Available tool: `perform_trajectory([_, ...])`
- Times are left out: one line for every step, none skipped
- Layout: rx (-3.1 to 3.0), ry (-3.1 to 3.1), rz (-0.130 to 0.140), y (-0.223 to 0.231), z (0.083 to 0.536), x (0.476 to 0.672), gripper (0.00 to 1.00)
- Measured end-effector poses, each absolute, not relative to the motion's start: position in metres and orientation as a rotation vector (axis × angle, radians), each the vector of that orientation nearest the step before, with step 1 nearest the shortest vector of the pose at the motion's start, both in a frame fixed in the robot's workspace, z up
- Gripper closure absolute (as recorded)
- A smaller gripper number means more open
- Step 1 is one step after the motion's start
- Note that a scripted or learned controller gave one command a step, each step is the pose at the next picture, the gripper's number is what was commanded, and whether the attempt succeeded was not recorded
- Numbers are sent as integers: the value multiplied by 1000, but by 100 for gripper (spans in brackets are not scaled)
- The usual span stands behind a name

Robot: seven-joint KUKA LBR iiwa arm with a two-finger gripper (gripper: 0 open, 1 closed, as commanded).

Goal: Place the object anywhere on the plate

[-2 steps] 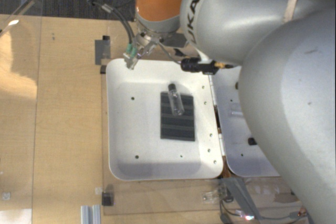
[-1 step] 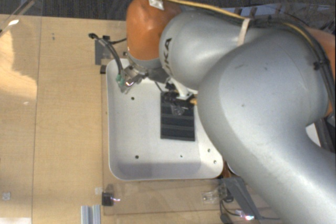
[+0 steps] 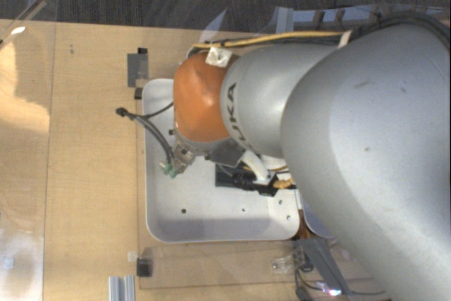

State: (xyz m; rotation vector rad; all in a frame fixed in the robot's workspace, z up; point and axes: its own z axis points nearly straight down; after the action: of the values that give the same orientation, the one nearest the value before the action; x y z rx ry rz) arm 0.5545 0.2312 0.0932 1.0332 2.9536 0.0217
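We look down on the grey arm, which reaches in from the right and covers most of the right half of the view. Its orange band sits over the upper part of the left white bin. Below the band the wrist narrows to a metal end. There the gripper points down toward the bin floor near the bin's left wall, with a small green piece at its tip. So little of it shows under the wrist that we cannot tell whether it is open or closed, or whether it holds anything.

A black cable loops from the bench over the bin's left rim to the wrist.

Just right of the gripper, partly under the arm, a dark flat shape lies over the bin floor. Its long axis runs roughly left to right and dips slightly toward the right, where it disappears beneath the arm beside some white and yellow bits. We cannot tell whether this is the object or part of the robot, so we cannot settle the object's place or heading.

At the bin's lower right corner a pale rounded edge shows from under the arm. We cannot tell what it belongs to.

Two small black blocks stand on the bench, one above the bin and one below it.
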Motion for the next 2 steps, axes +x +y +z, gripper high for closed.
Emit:
perform_trajectory([938, 2990, 11, 209, 182, 583, 100])
perform_trajectory([1403, 2806, 7, 235, 125, 655, 100])
